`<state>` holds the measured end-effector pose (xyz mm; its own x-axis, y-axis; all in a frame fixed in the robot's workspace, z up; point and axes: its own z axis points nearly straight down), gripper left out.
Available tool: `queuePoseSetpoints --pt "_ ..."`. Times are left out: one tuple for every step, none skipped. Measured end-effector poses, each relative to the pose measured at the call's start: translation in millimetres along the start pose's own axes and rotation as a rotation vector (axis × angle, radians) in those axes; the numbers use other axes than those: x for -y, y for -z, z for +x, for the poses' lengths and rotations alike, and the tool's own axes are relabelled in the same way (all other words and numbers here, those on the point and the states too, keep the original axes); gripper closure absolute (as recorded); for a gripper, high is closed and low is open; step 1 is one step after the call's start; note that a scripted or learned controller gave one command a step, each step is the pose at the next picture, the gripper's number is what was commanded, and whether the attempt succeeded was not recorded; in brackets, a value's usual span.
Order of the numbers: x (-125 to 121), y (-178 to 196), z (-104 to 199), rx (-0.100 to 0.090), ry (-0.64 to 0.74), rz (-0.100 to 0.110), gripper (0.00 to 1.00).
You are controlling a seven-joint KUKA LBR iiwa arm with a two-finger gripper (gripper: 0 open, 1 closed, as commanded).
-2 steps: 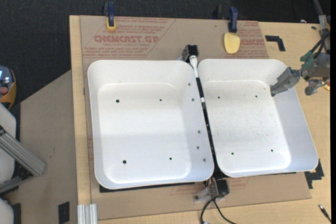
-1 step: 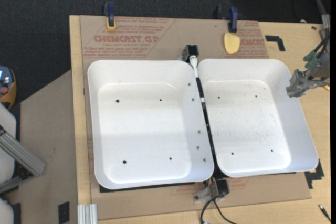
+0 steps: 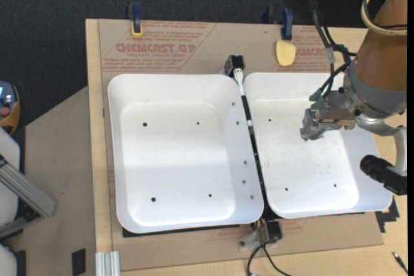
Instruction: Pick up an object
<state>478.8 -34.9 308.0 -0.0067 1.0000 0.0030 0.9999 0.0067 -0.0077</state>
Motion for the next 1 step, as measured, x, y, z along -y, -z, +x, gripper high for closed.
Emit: queuePoseSetpoints --pt "-1.2 105.0 47.8 0.002 0.000 -0.022 1.00"
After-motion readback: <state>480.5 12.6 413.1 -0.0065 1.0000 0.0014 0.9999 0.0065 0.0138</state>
